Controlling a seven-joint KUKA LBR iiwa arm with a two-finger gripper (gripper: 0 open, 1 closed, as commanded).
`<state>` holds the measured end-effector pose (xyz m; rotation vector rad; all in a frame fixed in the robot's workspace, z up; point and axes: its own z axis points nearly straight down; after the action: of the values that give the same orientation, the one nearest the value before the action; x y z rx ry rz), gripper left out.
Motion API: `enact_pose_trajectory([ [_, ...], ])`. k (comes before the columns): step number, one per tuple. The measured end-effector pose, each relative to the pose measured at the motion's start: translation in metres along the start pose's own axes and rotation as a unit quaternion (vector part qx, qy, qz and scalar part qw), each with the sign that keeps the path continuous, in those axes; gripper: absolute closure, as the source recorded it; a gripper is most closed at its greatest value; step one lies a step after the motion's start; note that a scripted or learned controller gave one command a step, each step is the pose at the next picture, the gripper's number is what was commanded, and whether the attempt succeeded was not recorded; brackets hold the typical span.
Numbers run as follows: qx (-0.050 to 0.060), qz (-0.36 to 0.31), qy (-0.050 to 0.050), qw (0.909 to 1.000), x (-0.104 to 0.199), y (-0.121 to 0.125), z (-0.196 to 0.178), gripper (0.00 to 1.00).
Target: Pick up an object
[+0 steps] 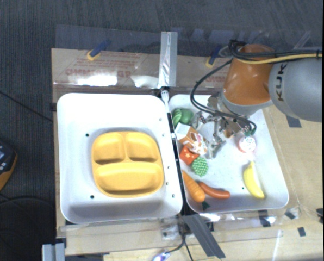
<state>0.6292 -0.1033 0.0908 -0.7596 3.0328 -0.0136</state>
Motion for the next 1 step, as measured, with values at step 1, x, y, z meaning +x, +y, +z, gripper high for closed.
enact_pose_trajectory([
  [1, 0.001, 0.001, -0.002, 1.0000, -0.0020, -0.0004, -0.0117, 1.00],
])
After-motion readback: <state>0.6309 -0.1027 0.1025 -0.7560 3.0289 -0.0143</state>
